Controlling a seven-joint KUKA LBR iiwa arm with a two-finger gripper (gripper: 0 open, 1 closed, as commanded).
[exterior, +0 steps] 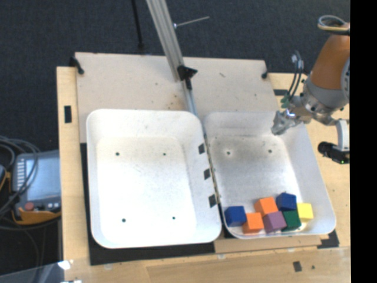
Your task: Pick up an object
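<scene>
Nothing picked yet: gripper hung over the far right corner of the right bin, can't tell its state, with the blocks untouched in a cluster at the near edge, well apart, so the approach and grasp remained

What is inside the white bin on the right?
In the right bin, small cubes huddle at its near edge: two blue, two orange, one purple, one green, one yellow. Anything beneath them is hidden.
</scene>
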